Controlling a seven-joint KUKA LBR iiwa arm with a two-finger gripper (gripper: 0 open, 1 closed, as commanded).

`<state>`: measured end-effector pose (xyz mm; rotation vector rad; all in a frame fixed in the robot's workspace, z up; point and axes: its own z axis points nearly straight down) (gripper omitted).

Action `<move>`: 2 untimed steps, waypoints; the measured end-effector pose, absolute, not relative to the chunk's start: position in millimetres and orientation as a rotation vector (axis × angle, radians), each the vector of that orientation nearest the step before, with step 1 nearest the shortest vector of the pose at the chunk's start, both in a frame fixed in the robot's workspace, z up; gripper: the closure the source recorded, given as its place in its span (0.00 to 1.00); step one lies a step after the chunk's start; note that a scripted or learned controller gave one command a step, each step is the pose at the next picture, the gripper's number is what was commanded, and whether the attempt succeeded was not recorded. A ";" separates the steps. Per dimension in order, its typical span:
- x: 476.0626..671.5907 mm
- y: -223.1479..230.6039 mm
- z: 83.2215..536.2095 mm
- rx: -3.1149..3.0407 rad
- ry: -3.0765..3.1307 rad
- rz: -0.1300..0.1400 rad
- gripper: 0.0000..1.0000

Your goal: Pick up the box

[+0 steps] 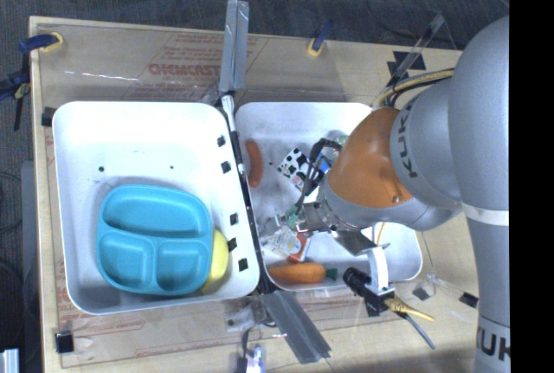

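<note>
Left bin [78,138] holds a blue tray [154,238]; right bin [286,116], clutter.

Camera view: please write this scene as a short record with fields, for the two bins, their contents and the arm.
left bin: holds a blue divided tray with a yellow object at its right edge
right bin: holds a sausage-like item near the divider, a black-and-white checkered item, an orange carrot-like item at the front, and small clutter
arm: reaches over the right bin
claw: hidden by the wrist
box: cannot identify it for certain
</note>
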<state>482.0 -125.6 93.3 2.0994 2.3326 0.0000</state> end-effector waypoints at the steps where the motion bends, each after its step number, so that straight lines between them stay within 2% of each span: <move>1: 485.0 -122.7 103.9 2.086 2.341 0.007 1.00; 2: 536.9 -34.3 191.5 2.620 1.737 -0.001 1.00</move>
